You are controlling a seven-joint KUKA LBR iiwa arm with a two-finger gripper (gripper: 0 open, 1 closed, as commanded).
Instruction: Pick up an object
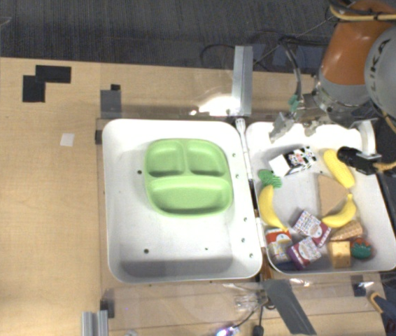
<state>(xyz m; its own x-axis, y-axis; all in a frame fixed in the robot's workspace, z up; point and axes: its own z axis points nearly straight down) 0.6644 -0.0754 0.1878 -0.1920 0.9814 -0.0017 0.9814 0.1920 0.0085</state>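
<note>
Gripper [294,121] sits over the far rim of the right bin [387,254], arm coming in from the right with the orange band above it. Can't tell its state; nothing is visibly held.

No single target is given, so any item in the right bin counts. Nearest candidate: small black-and-white card-like packet [293,161], just below the gripper toward the camera and apart from it, lying flat, long axis running roughly left to right with a slight tilt. Just to the right of that, a yellow banana [338,167], long axis slanting down and to the right. Its far end is near the gripper's right side.

Further toward the camera from the gripper: tan wedge-shaped piece [329,194], a second banana [269,210] along the bin's left wall, long axis near vertical in view, and a crowded cluster of small boxes [308,231] at the near end.

Left of the gripper, well apart: left bin [124,187] holding a green divided tray [187,176].

Judgement: a short drop toward the camera reaches the packet; the banana gives more to grip.
</note>
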